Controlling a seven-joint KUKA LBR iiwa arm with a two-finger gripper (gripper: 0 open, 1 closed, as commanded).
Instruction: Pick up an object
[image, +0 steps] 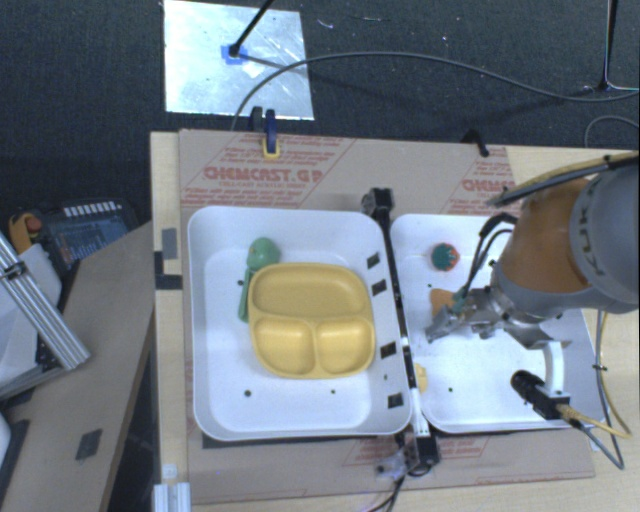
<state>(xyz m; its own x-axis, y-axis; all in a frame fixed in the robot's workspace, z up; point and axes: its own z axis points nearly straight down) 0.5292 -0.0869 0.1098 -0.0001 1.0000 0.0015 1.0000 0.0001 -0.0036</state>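
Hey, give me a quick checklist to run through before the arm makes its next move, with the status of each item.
1. Gripper is over the right bin: ok.
2. A target lies near it: ok, the small orange piece sits just above the gripper in the camera view.
3. Anything held between the fingers: cannot tell, the view is too blurred there.
4. Second candidate in that bin: ok, the red and teal ball lies apart, nearer the far wall.
5. Left bin contents lie away from the arm: ok, the yellow divided tray and green spoon lie across the divider.
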